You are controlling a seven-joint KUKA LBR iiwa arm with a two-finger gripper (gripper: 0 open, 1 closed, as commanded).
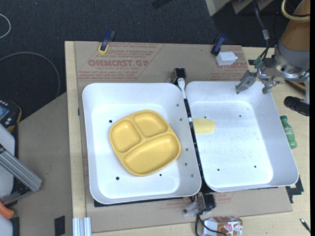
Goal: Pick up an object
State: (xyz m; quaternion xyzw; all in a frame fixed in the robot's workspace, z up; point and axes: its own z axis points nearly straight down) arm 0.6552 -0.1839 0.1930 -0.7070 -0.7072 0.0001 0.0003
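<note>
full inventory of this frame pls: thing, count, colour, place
bins: 2, white, side by side on the bench
divided plate: 1, yellow, middle of the left bin
small flat piece: 1, pale yellow, right bin by its left wall
clamps: 2, blue, back edge of the board
board: 1, brown with red print, under the bins
green item: 1, just outside the right bin's right wall
arm: 1, grey with orange band, upper right
claw: 1, grey, over the right bin's back rim, fingers spread, nothing between them

A brown board printed with red lettering covered the bench, held by a yellow clamp at its far edge. Dark carpet lay beyond it, crossed by a thin cable.
</note>
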